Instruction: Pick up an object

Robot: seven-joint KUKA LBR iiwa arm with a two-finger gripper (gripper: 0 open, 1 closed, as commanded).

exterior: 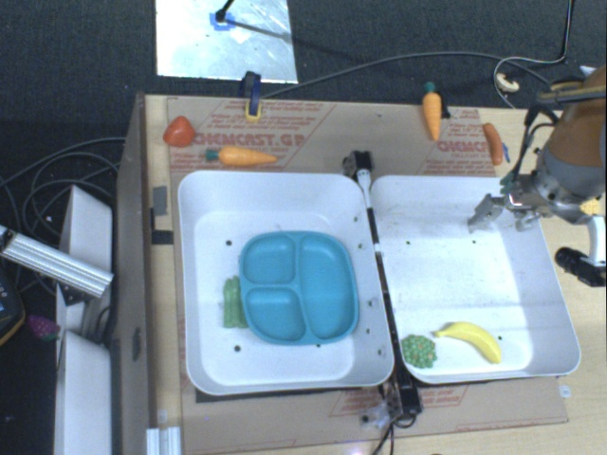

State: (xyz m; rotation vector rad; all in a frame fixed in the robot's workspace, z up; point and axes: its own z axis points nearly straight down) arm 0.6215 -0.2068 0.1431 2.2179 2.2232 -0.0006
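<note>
The hand [501, 212] is seen over the right bin's [541, 282] upper right area, fingers spread apart, nothing between them. A banana [469, 340] is found near that bin's front edge, well apart.

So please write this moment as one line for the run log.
gripper: open, over right bin far side, holding nothing | banana, green piece: right bin near edge | blue plate: left bin

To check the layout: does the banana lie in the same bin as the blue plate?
No, the banana lies in the right bin, the plate in the left.
</note>
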